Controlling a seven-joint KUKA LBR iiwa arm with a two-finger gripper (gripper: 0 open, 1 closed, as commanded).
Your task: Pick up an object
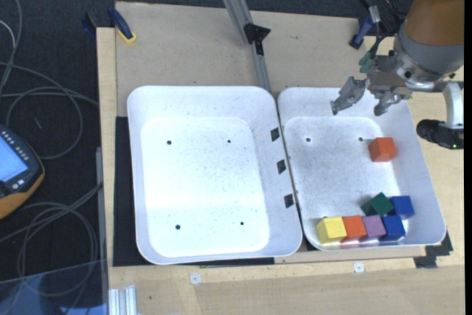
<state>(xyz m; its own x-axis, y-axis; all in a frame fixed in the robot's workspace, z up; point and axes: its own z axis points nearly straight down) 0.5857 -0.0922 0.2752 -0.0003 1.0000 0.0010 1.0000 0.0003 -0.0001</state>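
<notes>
Camera view, looking down on the tabletop (192,33). Two white bins side by side: left bin (147,111), right bin (324,103).

The tool (363,104) hovers over the far edge of the right bin, fingers spread apart, nothing between them.

Candidate things, all in the right bin: one orange block (382,150) lying alone toward the right wall, just near of the tool. Cluster at the near right corner, touching one another: yellow block (331,229), a second orange block (354,226), purple block (373,225), green block (380,202), two blue blocks (402,206) (394,226). Count: seven blocks in all.

Handling, as a judgement: small, rigid cubes, likely light, flat-faced, not fragile. The lone orange one looks easiest; clear space on all sides, so close on two opposite flat faces. The clustered ones leave little room for fingers.
</notes>
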